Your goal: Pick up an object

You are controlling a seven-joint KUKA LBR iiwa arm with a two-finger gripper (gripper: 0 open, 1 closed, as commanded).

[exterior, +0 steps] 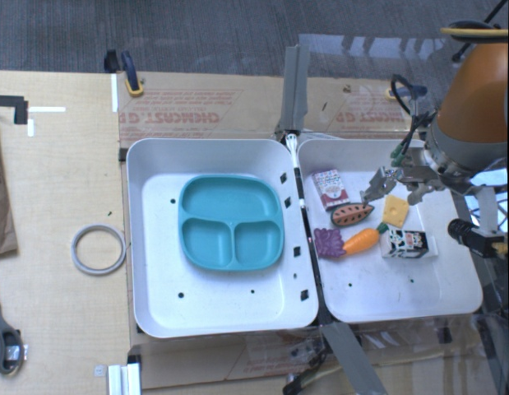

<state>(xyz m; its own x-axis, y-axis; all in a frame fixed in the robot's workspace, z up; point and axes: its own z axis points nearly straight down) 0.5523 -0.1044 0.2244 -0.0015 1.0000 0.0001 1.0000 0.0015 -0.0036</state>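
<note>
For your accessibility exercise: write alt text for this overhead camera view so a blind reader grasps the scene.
A robot gripper hovers open over the right white bin, above a cheese wedge, carrot, hot dog, purple grapes and two small cartons. The left white bin holds a teal divided plate.

Two white bins (147, 245); one teal plate (232, 223); six small toys (359, 241).

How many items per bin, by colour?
Left bin:
Teal divided plate: 1
Right bin:
Red-and-white packet: 1
Brown hot dog: 1
Yellow cheese wedge: 1
Purple grapes: 1
Orange carrot: 1
Black-and-white carton: 1
Total: 7
</note>
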